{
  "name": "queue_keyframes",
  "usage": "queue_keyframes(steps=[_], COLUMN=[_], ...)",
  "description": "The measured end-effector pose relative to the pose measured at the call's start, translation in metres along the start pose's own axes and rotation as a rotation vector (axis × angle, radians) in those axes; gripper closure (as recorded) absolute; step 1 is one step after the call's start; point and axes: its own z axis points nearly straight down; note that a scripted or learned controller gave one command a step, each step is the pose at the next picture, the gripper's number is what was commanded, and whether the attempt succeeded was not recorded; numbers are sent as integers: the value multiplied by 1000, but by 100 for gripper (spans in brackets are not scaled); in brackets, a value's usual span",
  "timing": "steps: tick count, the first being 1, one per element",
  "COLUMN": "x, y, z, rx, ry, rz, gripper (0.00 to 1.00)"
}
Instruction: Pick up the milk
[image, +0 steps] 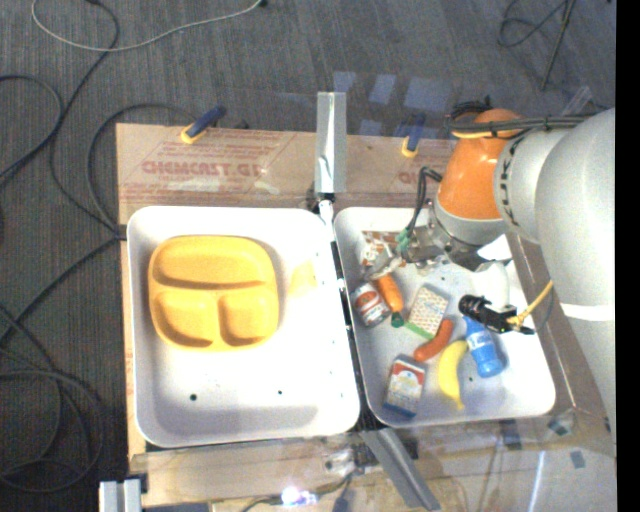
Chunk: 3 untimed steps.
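One milk carton (404, 386) lies well below the gripper (408, 248); its state is unclear.

Bulky grey arm (575, 215) with orange band (472, 180), black cable (428, 190).

Right bin (545, 395): crowded. Milk carton (404, 386) at 6 o'clock, banana (451, 374) just beside at its 3, can (370, 303) at its 11. Arm (540, 190) covers the bin's 12–2. Left bin (250, 400): yellow tray (213, 290) at 10; open floor 4–7.

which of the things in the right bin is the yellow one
The banana, curved, lying near the bin's front edge between the small carton and the blue bottle.
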Motion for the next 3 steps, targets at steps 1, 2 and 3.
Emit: queue_keyframes(steps=[1, 2, 3], x=[-9, -31, -11], y=[30, 34, 43], z=[4, -71, -36], rx=[44, 9, -11], ry=[14, 1, -4], rz=[-84, -177, -157], gripper=[0, 0, 0])
